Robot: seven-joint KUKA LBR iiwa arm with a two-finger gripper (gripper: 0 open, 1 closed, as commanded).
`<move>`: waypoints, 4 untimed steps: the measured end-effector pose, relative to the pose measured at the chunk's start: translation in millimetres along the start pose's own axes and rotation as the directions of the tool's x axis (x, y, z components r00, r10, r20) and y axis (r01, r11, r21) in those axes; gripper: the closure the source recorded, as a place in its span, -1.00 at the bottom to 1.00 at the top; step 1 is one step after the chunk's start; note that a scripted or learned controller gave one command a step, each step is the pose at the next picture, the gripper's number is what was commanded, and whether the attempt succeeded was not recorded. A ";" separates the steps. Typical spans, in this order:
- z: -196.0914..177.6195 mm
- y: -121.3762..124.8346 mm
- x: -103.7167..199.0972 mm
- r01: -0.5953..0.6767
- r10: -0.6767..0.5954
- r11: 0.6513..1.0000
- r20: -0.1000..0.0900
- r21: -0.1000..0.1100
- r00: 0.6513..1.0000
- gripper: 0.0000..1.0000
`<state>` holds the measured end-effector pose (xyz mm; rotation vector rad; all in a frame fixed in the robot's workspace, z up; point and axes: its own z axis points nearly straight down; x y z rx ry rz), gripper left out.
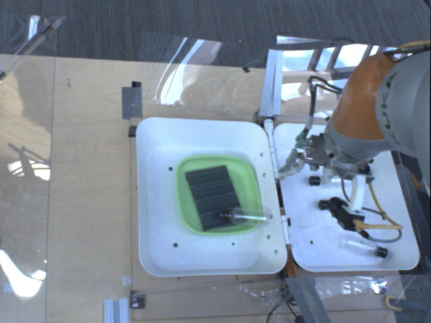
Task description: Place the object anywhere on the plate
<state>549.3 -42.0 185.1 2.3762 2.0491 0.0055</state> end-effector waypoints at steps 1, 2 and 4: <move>-0.1 7.2 44.0 0.027 -0.027 1.000 -0.002 0.001 1.000 -1.00; -38.7 -4.6 36.0 -0.014 0.014 1.000 -0.001 0.000 1.000 -1.00; -41.6 -0.1 -24.4 0.027 -0.027 1.000 0.000 0.001 1.000 -1.00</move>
